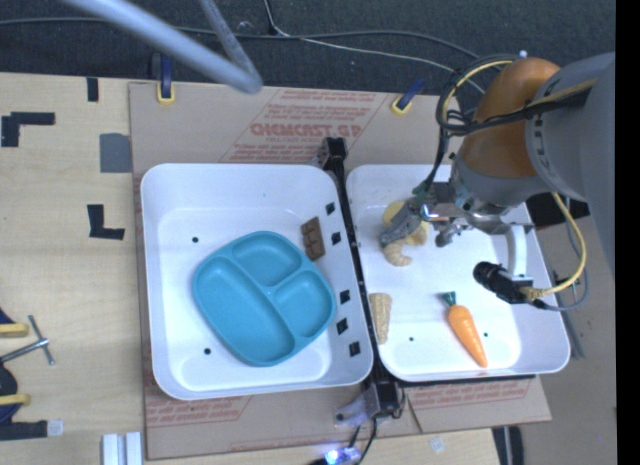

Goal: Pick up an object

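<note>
On the far left, the wooden desk (60, 283) carries black tape marks and a few small tools at its near edge. A sheet of brown cardboard (300, 118) with red printing lies under both bins, held at its far edge by two yellow-and-blue clamps.

The left bin (165, 188) holds a blue divided plate (262, 296), lying flat and slightly turned, with three compartments. Just beyond the plate's right corner, a small brown block (313, 239) lies close to the bin's right wall. A black divider (345, 253) runs between the two bins from far to near.

In the right bin (540, 358), a tan, grainy piece (381, 315) lies near the left wall, toward the near side. Farther back sits a pale yellowish lump (400, 248), and directly at it, touching or just over it, is the pincer (408, 221). The fingers are lowered on the lump's far side, and a yellowish shape sits at their tips; whether they are spread or closed on anything cannot be made out from this angle.

To the right of that, an orange carrot (465, 331) with a small green top lies at a slant in the near part of the bin, well apart from the pincer. A black cylindrical part (497, 280) hangs just beyond the carrot's top.

The grey arm (575, 143) with its orange band (505, 118) comes in from the right, cables looping around it.
</note>
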{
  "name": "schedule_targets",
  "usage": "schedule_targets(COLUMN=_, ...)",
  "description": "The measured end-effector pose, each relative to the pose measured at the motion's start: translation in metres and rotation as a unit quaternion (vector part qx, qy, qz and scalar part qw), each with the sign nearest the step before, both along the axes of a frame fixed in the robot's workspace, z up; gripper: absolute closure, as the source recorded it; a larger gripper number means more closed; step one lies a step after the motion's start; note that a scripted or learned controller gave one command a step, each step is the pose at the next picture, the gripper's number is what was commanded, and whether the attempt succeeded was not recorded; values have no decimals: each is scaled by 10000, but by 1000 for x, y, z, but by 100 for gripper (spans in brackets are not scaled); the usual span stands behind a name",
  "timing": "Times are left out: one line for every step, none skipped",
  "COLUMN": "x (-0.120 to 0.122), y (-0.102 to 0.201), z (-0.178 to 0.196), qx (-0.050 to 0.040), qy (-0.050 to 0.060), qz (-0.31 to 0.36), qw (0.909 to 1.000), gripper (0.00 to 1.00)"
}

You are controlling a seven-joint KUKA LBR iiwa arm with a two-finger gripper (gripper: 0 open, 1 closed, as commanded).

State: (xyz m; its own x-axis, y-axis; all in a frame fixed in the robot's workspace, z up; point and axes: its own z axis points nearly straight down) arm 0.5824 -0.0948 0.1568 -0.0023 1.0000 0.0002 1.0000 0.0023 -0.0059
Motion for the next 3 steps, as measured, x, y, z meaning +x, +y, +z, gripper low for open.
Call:
schedule_targets(x=8, y=-1, z=-51, qx=-2, qy=2, qz=-2, qw=10000, gripper=0)
schedule_targets(x=8, y=-1, z=-73, qx=-6, qy=-22, qz=-2, qw=10000, gripper=0)
schedule_targets(x=8, y=-1, z=-61, qx=-14, qy=-32, qz=2, qw=10000, gripper=100)
